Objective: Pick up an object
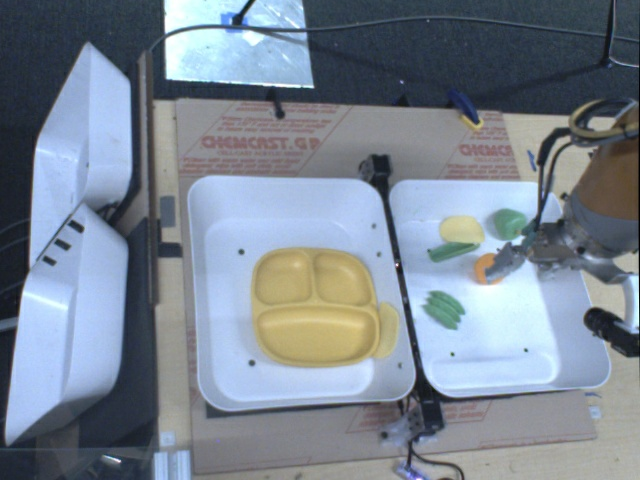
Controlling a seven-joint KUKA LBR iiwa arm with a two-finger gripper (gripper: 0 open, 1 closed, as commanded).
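While the arm reaches across the right bin (500, 363), the pick is judged to be at the approach or closing stage and not complete: no object is seen lifted clear of the bin floor. The claw (505, 260) sits low over the right bin, its tip at the orange piece (486, 269), which is the likeliest target; the view is too small to confirm contact. Whether the claw is released or clenched cannot be told at this resolution, so no grasp can be credited. Remaining work, as a judgement: secure one object, then raise it free of the bin. Contents are listed relative to the orange piece. A yellow piece (460, 230) lies just up and to the left of it. A long green piece (451, 252) lies to its left, directly below the yellow piece and apparently touching it. A rounded green piece (509, 222) lies above and slightly right of it, near the claw. A ribbed green piece (444, 307) lies below and to the left, apart from the rest. All five objects rest on the floor of the right bin. The left bin (220, 348), well to the left of the orange piece, holds a yellow divided plate (315, 306) with three compartments; nothing is visible in the compartments. Both bins stand side by side on a cardboard sheet (260, 143) on the worktop.
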